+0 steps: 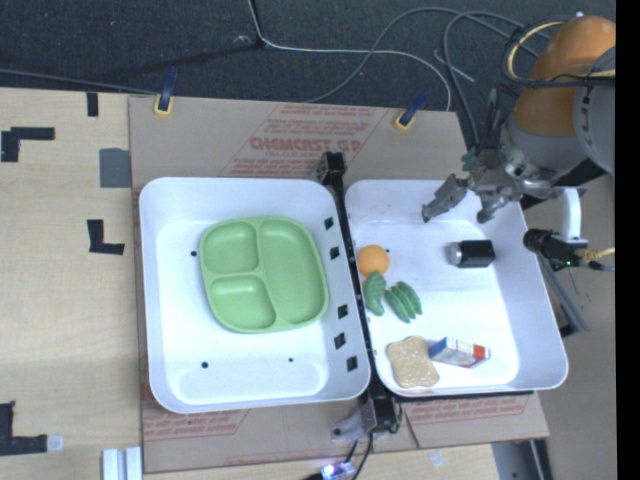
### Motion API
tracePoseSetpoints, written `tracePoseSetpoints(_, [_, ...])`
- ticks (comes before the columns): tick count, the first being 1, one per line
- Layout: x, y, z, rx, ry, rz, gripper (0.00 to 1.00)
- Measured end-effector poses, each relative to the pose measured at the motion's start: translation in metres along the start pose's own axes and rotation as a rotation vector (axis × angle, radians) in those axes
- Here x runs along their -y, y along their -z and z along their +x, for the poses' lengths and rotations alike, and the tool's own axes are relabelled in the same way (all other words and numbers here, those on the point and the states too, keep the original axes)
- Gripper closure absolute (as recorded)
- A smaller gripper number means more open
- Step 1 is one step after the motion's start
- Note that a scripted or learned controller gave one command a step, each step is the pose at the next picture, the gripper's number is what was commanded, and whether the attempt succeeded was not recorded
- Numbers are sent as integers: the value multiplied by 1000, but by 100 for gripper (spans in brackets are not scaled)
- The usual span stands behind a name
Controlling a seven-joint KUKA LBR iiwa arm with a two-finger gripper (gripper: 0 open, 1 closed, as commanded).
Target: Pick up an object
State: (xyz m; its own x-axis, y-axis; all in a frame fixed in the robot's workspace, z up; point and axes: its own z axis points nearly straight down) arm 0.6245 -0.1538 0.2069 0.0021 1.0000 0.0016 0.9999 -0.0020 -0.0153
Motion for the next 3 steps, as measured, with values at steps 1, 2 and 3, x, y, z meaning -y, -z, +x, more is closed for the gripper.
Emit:
tracePoseSetpoints(1, [-3, 9, 0, 2, 3, -14, 0])
tracePoseSetpoints(2, [-1, -55, -4, 2, 3, -8, 0])
tracePoseSetpoints(3, [-3, -106, 6, 1, 4, -9, 0])
